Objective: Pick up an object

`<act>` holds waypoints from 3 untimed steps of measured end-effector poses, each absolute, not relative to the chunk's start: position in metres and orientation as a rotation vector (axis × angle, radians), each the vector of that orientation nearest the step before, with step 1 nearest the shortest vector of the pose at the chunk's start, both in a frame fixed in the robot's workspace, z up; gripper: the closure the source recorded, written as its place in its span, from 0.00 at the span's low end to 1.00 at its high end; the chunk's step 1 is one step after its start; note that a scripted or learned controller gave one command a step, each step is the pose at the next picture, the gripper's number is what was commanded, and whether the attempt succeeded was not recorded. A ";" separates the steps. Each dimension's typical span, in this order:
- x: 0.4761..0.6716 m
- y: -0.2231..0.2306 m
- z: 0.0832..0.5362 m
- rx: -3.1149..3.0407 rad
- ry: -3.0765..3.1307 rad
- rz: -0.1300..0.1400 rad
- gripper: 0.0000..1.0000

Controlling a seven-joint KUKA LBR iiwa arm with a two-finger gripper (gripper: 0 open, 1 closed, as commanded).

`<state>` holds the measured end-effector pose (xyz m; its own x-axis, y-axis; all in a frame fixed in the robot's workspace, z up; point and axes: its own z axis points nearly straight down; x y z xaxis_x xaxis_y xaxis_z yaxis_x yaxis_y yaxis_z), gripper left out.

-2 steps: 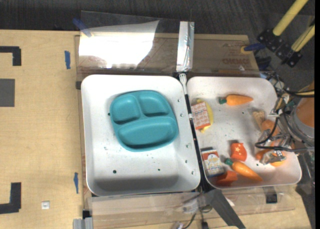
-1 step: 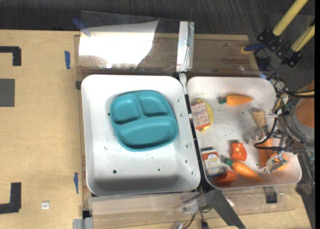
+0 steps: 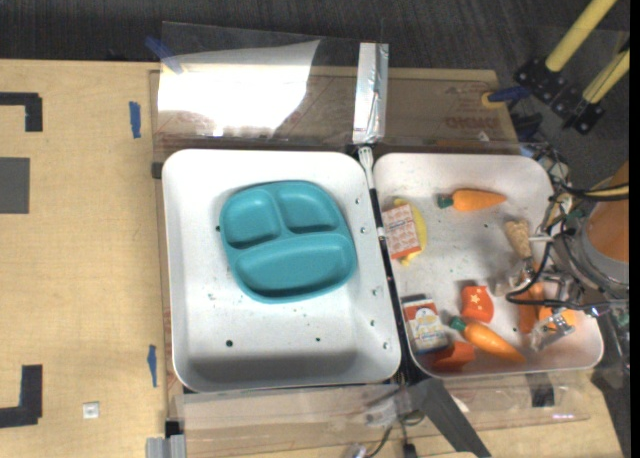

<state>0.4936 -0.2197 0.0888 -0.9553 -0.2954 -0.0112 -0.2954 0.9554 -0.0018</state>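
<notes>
The right bin (image 3: 520,171) holds several small items. A carrot (image 3: 475,200) lies near its back wall and a second carrot (image 3: 490,340) lies at the front. A red strawberry-like piece (image 3: 477,301) sits just behind that second carrot. A tan cork-shaped piece (image 3: 517,237) lies toward the right. One snack packet (image 3: 401,230) rests by the left wall and another packet (image 3: 426,325) sits at the front left. My gripper (image 3: 543,304) reaches down at the bin's right side, wrapped in cables, next to a small orange item (image 3: 556,322).
The left bin (image 3: 200,336) carries a blue divided plate (image 3: 288,238). A clear plastic sheet (image 3: 240,86) and a silver strip (image 3: 370,96) lie behind the bins. The arm's orange band (image 3: 612,231) hangs over the right bin's right rim. Yellow poles (image 3: 590,11) stand at the back right.
</notes>
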 end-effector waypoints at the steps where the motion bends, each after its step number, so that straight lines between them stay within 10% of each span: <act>1: 0.550 -0.223 0.089 -0.802 3.024 -0.008 0.00; 2: 0.510 -0.222 0.089 -0.593 3.074 -0.005 0.00; 3: 0.512 -0.212 0.089 -0.558 3.081 -0.008 0.00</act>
<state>0.5115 -0.2124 0.0893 -0.9365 -0.3505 -0.0093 -0.3505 0.9365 -0.0069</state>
